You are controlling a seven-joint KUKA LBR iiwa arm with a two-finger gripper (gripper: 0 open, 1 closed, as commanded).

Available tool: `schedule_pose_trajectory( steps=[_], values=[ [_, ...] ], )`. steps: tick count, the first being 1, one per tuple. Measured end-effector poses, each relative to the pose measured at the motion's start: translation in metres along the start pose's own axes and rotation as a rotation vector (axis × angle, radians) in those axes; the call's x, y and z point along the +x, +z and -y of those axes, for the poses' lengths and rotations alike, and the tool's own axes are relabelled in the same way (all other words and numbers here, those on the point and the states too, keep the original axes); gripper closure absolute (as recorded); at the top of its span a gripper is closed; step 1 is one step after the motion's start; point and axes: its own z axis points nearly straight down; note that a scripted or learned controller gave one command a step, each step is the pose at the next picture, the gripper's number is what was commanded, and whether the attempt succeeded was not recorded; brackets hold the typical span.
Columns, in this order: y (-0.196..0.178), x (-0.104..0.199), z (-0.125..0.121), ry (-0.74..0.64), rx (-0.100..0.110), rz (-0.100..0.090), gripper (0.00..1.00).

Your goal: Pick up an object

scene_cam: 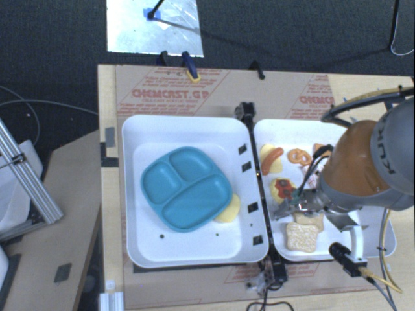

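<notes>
The right bin (305,127) holds small toy foods: a red sausage on a yellow piece (271,159), a pretzel (299,155), a red and yellow piece (283,188), a tan slice (310,220) and a speckled cracker (302,236). My gripper (297,204) hangs low over this bin, just above the tan slice and right of the red and yellow piece. The grey and orange arm (363,167) covers the bin's right half. Nothing is visibly lifted by the gripper.
The left bin (139,238) contains a blue divided plate (186,188) with a pale yellow piece (229,209) tucked at its lower right edge. A black divider with clips (254,173) runs between the bins. Cables trail at the bench's front right.
</notes>
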Motion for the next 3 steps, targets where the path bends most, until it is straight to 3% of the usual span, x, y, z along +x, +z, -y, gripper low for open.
schedule_pose_trajectory(
  steps=[1,2,3],
  values=[
    [0.0,0.0,0.0,0.0,0.0,0.0,0.0],
    [-0.357,-0.013,-0.001,-0.005,-0.015,0.005,0.0],
    [-0.245,0.089,-0.022,-0.012,0.011,-0.001,0.0]
  ],
)
